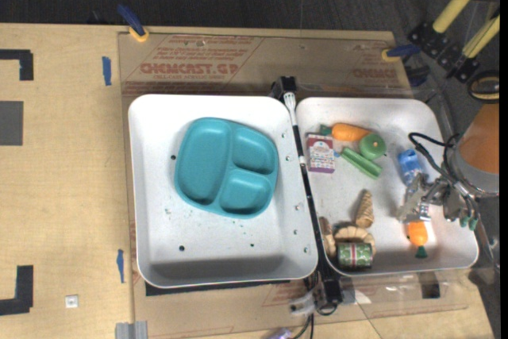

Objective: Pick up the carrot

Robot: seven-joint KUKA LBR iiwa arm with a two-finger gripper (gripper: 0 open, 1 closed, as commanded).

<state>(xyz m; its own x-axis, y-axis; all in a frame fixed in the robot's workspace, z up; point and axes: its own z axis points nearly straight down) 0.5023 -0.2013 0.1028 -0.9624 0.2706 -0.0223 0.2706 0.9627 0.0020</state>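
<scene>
Pincer (421, 206), opening too cluttered for me to tell, hovers low in the right bin (390, 113) just above the small carrot (418, 233), which lies lengthwise toward the near rim, green end pointing away from it.

We can't make out how the hand (419, 204) is set: its metal parts blur together above a small carrot (417, 234), and whether they touch it we can't tell. The arm (481, 147) runs off the right edge, so we see just an orange patch and some grey. The label on the little pink box (321, 154) is too small for us to read, same with the green can (354, 253). The blue item (408, 164) is partly tangled behind a black cable (427, 142); we can't name it.
</scene>
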